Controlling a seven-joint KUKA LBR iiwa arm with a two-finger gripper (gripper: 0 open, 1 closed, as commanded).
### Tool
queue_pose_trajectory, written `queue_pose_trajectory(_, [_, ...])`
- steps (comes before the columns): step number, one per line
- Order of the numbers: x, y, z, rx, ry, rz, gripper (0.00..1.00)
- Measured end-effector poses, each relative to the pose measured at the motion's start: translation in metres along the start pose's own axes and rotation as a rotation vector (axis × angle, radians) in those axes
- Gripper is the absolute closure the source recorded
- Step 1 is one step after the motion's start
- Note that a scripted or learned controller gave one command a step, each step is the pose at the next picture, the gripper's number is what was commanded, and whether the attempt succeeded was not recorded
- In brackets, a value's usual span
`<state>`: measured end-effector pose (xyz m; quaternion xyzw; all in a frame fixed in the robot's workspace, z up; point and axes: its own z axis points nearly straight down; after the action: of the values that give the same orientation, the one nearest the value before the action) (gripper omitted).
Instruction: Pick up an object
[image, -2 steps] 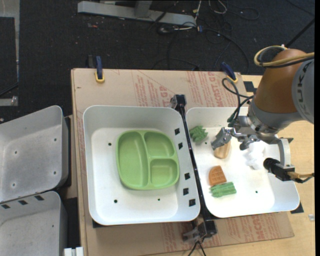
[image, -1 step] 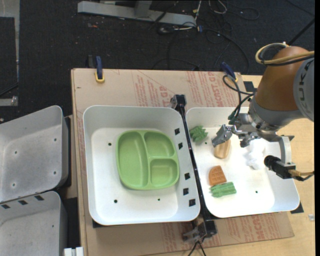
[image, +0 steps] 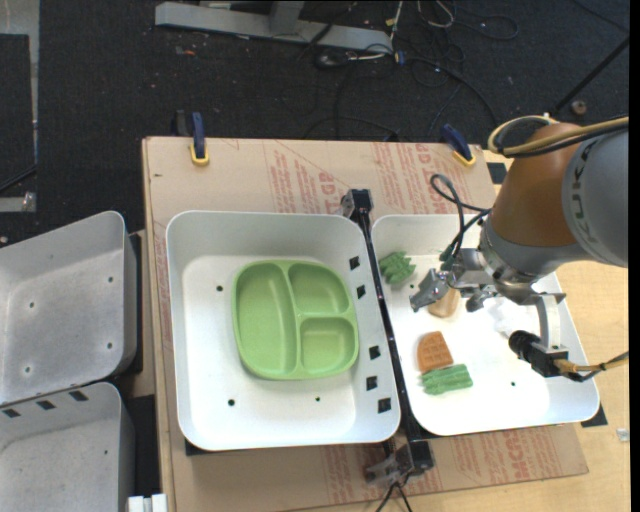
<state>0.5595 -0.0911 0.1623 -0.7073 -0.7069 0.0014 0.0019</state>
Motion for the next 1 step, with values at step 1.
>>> queue_pose_trajectory(1, [-0.0007,0.0025,0.0637,0.001,0.0,0.001,0.0])
